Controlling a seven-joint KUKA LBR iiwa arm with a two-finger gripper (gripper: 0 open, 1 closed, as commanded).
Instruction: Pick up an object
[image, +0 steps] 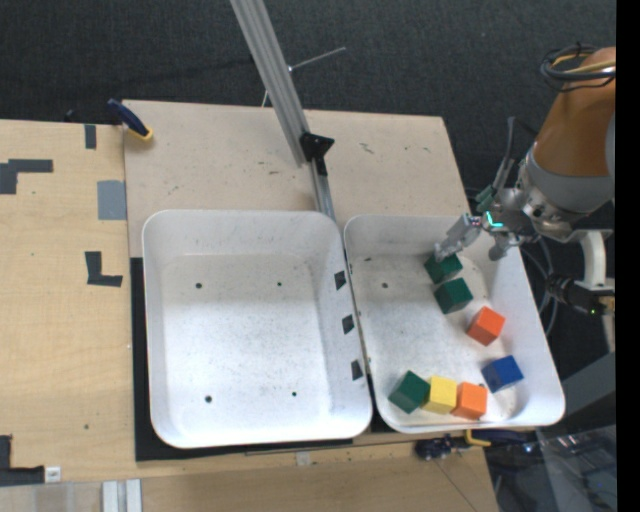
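White plastic bins sit side by side on a plywood bench (230, 150). Left bin (160, 330) is seen w/ bare floor throughout, so wide open room is offered there. Right bin (385, 330) carries all blocks, crowded toward its right wall and front edge; its left half and back-left corner are left free.

Blocks in right bin:
- upper dark green cube (443, 268), near back-right, tilted
- second dark green cube (455, 295), just below it, touching or nearly so
- orange cube (486, 326), close to right wall
- blue cube (502, 373), near right wall, lower
- front row along front edge: green cube (409, 391), yellow cube (441, 394), orange front cube (470, 400), packed touching each other

Arm (575, 140) is reached in from right, over bin's back-right rim. Gripper (458, 240) is pointed down-left, tip seen just above or at upper dark green cube; contact can't be confirmed. Finger spread can't be told from this slant, and no block is seen clamped.

Metal rail (285, 90) is run diagonally from top down to gap between bins, at their back edge. Blue-yellow clamp (130, 118) lies at bench back-left, well apart from bins.
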